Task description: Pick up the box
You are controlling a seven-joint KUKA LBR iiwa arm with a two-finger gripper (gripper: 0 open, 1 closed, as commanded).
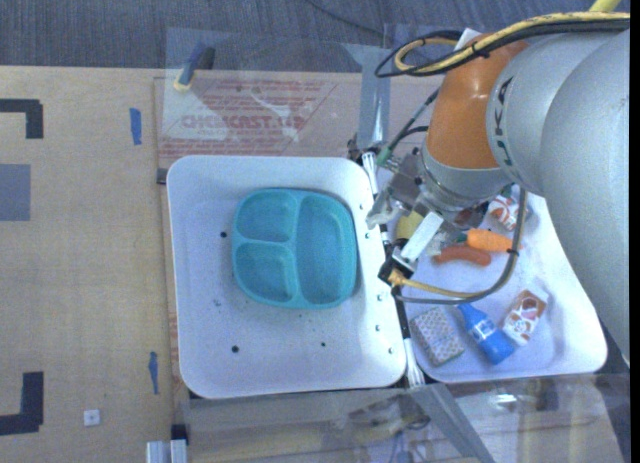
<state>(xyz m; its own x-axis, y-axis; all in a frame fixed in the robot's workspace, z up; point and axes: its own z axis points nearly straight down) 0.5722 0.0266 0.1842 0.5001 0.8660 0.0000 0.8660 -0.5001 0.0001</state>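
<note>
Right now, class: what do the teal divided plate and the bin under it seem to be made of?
Teal divided plate: probably moulded plastic, matte, one even colour with soft rounded dividers. Left bin: likely thin white plastic, smooth with a slight sheen and rounded corners.

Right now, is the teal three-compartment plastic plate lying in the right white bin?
No, the teal three-compartment plastic plate lies in the left white bin.

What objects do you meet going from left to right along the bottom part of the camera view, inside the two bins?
Teal plastic divided plate → small grey patterned box → blue plastic bottle → small red and white packet.
</note>
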